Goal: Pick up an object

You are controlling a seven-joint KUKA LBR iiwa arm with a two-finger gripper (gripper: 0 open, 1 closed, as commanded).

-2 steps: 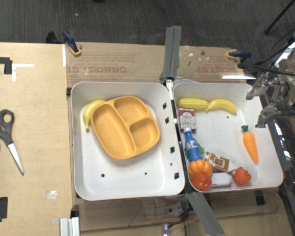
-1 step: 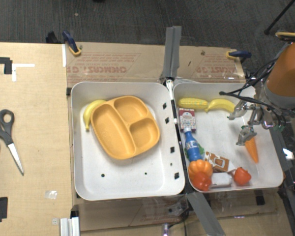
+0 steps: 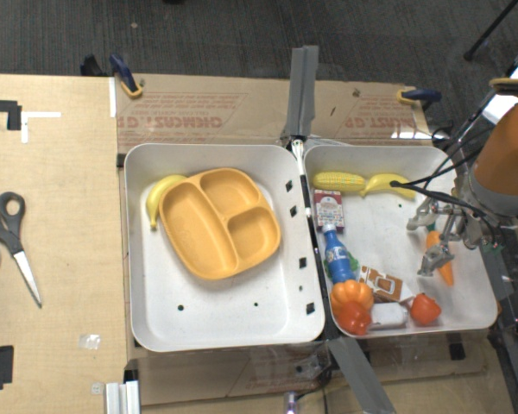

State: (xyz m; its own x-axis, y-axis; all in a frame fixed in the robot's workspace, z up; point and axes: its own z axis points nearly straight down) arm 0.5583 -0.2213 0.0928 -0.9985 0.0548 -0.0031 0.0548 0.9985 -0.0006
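Two fingers of the gripper (image 3: 438,247) hang spread over the right bin (image 3: 375,222), straddling a small orange carrot-like piece (image 3: 441,257) near the bin's right wall. Best to descend straight, centre the piece between the fingers, pinch it, then lift. The tomato (image 3: 425,310) lies nearby, so keep the approach narrow

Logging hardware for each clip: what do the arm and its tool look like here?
At the right edge, an orange band sits above a grey wrist. The tool is bare silvery metal with thin fingers. Black cables loop across to it over the right bin.
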